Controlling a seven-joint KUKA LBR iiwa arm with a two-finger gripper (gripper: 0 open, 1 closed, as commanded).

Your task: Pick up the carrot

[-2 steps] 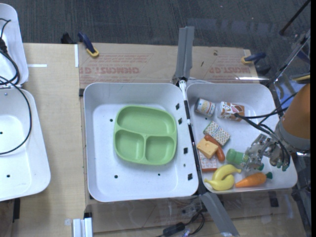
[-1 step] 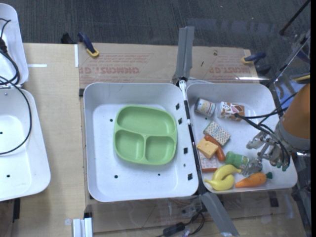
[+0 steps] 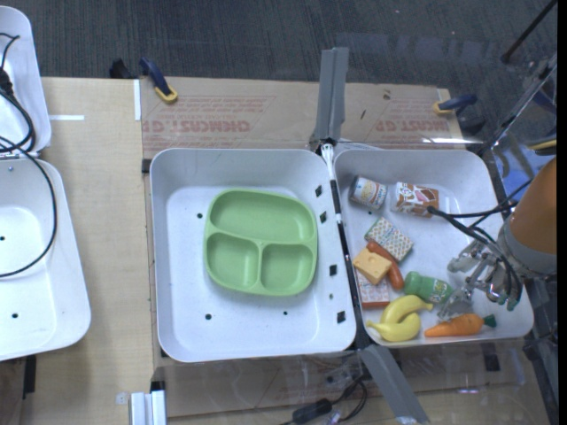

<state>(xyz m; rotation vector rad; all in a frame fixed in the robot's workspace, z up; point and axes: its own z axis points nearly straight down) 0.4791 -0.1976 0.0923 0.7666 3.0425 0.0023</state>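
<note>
The gripper (image 3: pixel 468 283) hangs low over the right side of the right bin (image 3: pixel 478 168), its metal fingers a tangle of grey links and cable; whether the jaws are apart or together cannot be told from this view, and nothing shows between them. Just below and a little left of it lies the carrot (image 3: pixel 454 327), orange, tapered, with a small green tip at its right end, resting on the bin floor near the front wall. Close on the carrot's left is a yellow banana (image 3: pixel 398 319), curved and smooth, and just above the two sits a green bottle (image 3: pixel 428 286) lying on its side. Further left are an orange block (image 3: pixel 372 266), a red sausage-like piece (image 3: pixel 390 267) and a checkered packet (image 3: pixel 388 238). Toward the back of that bin lie a small can (image 3: pixel 367 192) and a brown-and-white carton (image 3: pixel 415 198). A black cable (image 3: pixel 465 220) crosses the bin toward the arm (image 3: pixel 537 224), whose orange band shows at the right. The left bin (image 3: pixel 173 264), white and shallow with rounded corners, holds a pale green divided plate (image 3: pixel 261 241) with three compartments.
</note>
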